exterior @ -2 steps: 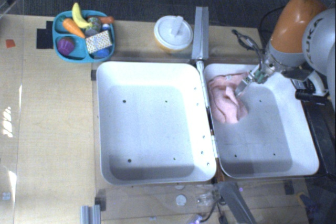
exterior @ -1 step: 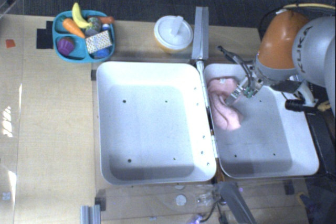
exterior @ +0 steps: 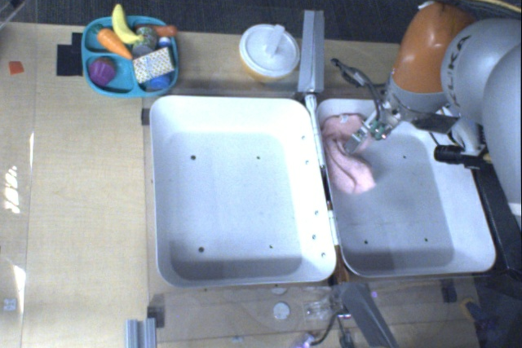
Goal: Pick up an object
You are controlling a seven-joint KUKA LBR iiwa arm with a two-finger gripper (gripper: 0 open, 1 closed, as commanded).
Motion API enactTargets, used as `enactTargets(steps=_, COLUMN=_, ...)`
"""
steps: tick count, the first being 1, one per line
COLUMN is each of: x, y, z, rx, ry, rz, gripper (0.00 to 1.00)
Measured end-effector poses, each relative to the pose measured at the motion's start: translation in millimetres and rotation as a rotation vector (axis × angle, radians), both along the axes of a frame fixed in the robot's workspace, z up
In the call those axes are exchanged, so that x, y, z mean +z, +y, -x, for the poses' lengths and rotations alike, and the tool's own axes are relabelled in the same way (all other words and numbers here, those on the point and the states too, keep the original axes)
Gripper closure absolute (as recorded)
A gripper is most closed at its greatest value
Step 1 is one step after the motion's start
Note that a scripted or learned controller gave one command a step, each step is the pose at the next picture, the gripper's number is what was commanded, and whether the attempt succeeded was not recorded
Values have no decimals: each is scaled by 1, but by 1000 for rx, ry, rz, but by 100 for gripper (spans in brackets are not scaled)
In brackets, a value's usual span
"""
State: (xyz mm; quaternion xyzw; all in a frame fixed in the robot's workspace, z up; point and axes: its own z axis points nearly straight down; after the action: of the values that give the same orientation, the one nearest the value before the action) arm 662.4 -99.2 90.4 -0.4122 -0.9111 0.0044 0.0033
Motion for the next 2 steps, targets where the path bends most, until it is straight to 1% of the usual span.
enactTargets(steps=1, x=2, y=7, z=59, rx=-64, ry=-28, rz=-1, gripper=0)
enactTargets(steps=2, x=1, y=7, z=35, rx=-114, ry=-24, rz=-2, gripper=0)
